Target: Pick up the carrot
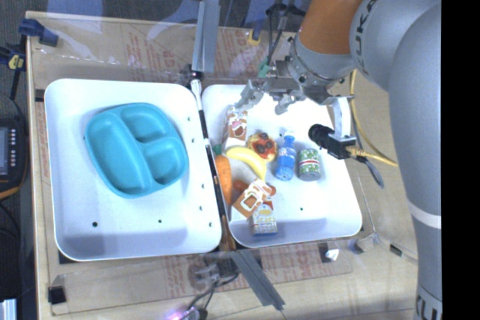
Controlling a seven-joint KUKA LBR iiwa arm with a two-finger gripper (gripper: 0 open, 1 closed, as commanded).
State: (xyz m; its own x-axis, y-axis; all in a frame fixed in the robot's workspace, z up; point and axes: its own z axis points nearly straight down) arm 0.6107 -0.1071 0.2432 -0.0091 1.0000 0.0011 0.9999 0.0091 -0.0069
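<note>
Dark carpet lies beyond the tabletop (pixel 135 49), which carries two white bins. Over the far end of the right bin (pixel 341 221) hangs the hand (pixel 271 95), its fingers spread with nothing between them. Just below it sit a small carton (pixel 237 125), a strawberry-like toy (pixel 262 145), a blue bottle (pixel 285 159) and a can (pixel 309 163). Further toward the near-left from the hand, the carrot (pixel 223 174) lies along the bin's left wall, touching a banana (pixel 244 158). I'd close across its narrow width, keeping clear of wall and banana. Well to the left, a blue tray (pixel 139 148) fills the other bin.
</note>
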